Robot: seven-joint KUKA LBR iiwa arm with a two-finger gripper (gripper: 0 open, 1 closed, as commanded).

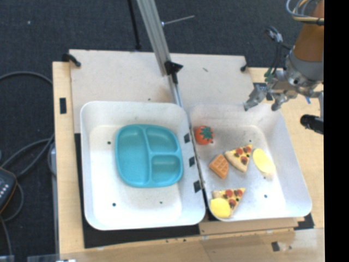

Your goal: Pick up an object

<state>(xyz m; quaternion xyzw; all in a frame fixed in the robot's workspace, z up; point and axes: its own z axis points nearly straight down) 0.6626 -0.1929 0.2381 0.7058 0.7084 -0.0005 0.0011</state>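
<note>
Dark carpet surrounds the pale wooden tabletop [136, 75], which carries two shallow white bins side by side. My gripper [264, 99] hovers over the far rim of the right bin [289, 162], fingers spread wide with nothing between them. Below me in that bin lie the toy foods — a tomato [204, 135] near the divider, a waffle [219, 166] just beside a pizza slice [240, 158], a yellow piece [263, 161] touching that slice, and a second pizza slice [230, 196] next to another yellow piece [220, 207] at the near edge. A teal divided plate [148, 155] sits in the left bin [98, 201].
</note>
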